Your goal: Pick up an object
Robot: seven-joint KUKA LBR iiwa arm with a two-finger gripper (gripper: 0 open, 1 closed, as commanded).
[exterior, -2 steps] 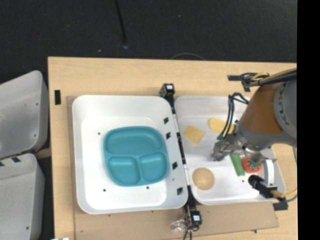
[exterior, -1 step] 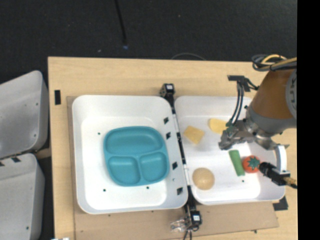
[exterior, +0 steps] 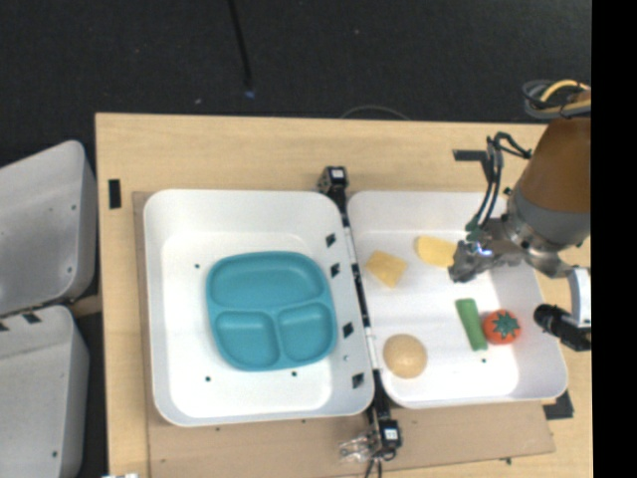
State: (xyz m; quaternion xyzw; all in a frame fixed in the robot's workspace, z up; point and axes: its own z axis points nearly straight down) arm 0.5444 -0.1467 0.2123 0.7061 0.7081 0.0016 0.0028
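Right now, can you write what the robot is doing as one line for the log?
phase: reaching | gripper: low in right bin, beside yellow piece | held: nothing seen | nearby: green block, tomato | left bin: blue tray

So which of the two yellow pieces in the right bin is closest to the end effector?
The paler, rounded yellow piece, lying just left of the end effector. The wedge-shaped yellow piece lies farther left, near the divider between the bins.

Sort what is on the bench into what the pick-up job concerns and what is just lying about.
Job:
tool
yellow slice beside it
cheese wedge
green stick
tomato
bread roll
right bin holding them

Lying about:
blue divided plate
left bin holding it
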